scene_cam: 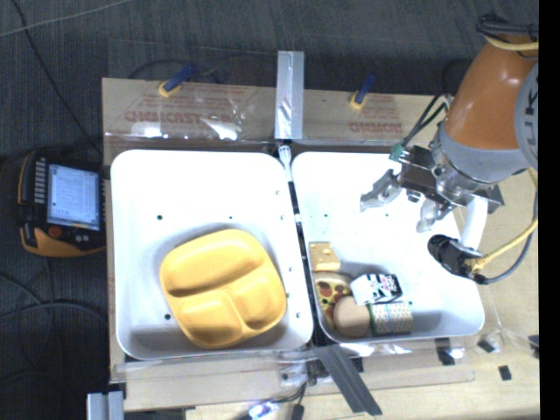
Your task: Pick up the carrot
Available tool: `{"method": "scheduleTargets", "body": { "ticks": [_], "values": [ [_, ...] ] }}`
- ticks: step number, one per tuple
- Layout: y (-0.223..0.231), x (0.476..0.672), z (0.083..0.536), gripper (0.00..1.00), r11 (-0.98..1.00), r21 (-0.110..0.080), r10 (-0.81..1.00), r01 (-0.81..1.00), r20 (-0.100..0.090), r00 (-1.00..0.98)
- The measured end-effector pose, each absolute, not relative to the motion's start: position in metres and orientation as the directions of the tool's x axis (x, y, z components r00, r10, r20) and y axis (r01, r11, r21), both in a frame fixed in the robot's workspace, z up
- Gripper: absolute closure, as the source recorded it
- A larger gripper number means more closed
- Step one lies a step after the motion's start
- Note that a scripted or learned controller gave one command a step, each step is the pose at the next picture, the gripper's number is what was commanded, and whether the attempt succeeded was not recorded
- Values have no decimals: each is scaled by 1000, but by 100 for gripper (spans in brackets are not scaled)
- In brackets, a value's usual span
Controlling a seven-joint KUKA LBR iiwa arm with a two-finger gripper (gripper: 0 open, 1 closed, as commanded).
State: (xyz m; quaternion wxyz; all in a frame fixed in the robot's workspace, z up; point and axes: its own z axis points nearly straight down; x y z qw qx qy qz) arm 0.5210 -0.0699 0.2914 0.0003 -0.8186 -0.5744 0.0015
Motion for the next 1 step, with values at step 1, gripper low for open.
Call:
{"method": "scheduleTargets", "body": {
  "ticks": [1],
  "values": [
    [-45, 483, 219, 0, -633, -5, 774, 774, -5, 633]
  ]
}}
